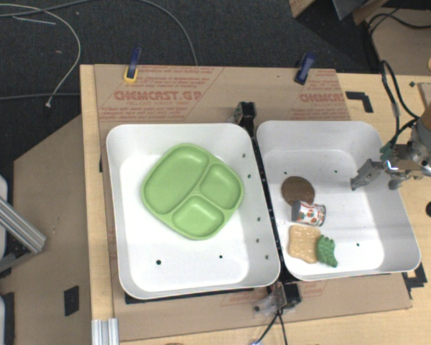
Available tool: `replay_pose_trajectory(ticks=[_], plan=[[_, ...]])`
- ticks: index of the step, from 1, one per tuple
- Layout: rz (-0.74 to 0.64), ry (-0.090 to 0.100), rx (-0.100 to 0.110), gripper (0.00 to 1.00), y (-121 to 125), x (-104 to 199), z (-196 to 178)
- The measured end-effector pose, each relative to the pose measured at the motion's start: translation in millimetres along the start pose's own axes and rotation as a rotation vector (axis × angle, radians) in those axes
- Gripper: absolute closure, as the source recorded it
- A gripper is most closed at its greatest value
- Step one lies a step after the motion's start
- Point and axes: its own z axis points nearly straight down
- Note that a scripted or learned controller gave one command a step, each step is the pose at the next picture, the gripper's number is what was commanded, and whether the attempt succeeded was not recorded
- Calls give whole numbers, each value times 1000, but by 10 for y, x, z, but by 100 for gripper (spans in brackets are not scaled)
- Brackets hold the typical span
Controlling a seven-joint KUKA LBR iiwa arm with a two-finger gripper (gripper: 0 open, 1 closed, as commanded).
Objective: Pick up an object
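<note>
Several small objects lie in the right bin [345, 139], near its left wall. They are a brown round disc [298, 189], a small white-and-red can [309, 213] on its side, a tan cracker-like piece [302, 243] and a green leafy toy [326, 251]. My gripper [378, 178] hangs over the right side of this bin, well to the right of the disc. It is open, with nothing between its fingers.
A green divided plate [192, 190] lies in the left bin [129, 264]. The two bins meet at a black divider [262, 200]. Blue clamps [133, 63] [304, 68] hold the cardboard at the bench's far edge.
</note>
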Motion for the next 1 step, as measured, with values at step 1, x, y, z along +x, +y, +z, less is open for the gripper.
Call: replay_pose_trajectory(ticks=[1], plan=[[-1, 0, 0, 0, -48, 17, 434]])
